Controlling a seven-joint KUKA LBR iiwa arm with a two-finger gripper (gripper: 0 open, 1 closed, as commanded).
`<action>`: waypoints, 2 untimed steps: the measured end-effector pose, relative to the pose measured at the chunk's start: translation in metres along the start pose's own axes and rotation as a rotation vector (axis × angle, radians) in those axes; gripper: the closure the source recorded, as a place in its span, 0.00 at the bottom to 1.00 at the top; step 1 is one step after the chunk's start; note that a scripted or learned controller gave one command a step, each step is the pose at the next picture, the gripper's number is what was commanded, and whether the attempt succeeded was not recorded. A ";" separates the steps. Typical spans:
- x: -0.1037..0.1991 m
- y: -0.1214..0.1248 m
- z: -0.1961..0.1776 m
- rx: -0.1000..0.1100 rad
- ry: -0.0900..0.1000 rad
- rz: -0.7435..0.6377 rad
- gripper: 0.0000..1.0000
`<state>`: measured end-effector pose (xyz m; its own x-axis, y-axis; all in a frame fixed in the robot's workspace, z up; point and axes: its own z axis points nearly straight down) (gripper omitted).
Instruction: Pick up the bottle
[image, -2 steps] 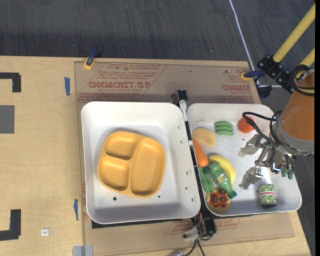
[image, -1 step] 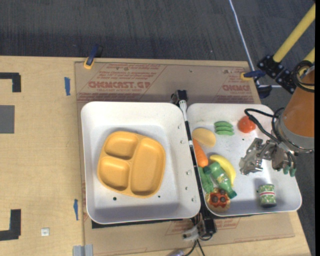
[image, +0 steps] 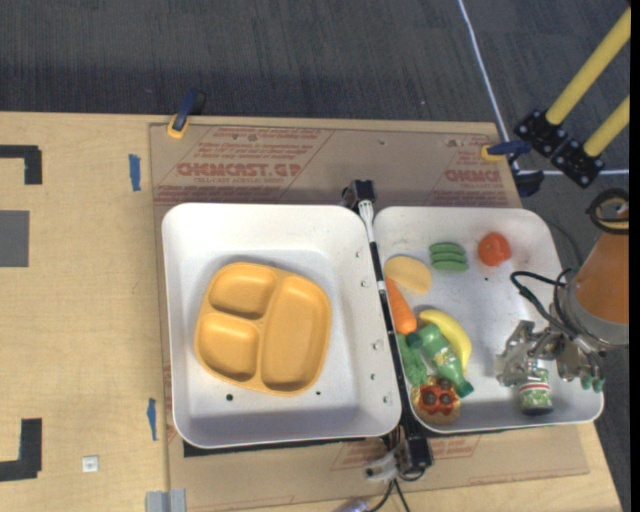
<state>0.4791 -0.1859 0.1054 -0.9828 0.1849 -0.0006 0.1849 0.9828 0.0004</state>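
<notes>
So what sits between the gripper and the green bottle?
In the camera view, only bare white bin floor separates the gripper from the green bottle; the banana lies just beside the bottle.

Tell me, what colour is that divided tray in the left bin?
Yellow-orange divided tray, plain in the camera view.

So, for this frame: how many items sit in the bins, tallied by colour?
Yellow: 3: tray, banana, pale piece
Green: 2: bottle, ridged piece
Orange: 1: carrot
Red: 2: tomato, piece
Total: 8, not counting the small jar at the gripper.
</notes>
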 end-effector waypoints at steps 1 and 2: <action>0.005 0.040 0.018 0.003 -0.006 -0.311 1.00; -0.015 -0.021 -0.086 0.001 -0.005 -0.506 1.00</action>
<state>0.4899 -0.2092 0.1917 -0.9493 -0.3143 -0.0051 -0.3143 0.9493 -0.0021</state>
